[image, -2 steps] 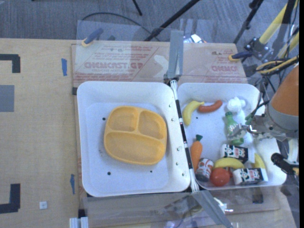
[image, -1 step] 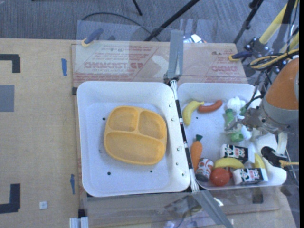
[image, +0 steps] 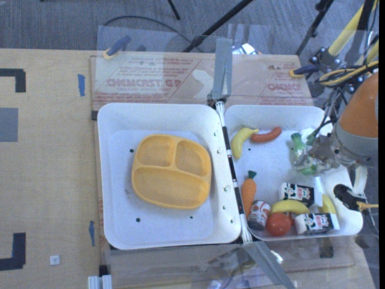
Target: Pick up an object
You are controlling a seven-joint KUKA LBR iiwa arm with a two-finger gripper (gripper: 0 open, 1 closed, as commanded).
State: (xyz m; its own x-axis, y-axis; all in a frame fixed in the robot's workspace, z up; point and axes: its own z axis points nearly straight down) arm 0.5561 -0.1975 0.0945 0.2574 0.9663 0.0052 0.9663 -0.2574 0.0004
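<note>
You see the arm (image: 360, 122) as a rounded body: a broad, glossy orange band sits over a grey collar, and the casing narrows below that toward the wrist. Behind the jaws, the gripper (image: 310, 155) is a cluster of dull grey metal parts, small and angular, too blurred for you to pick out screws or markings. Thin dark cables (image: 329, 110) run from that metal cluster up along the grey casing. Your view cuts off the upper part of the orange section at the frame's edge.
</note>
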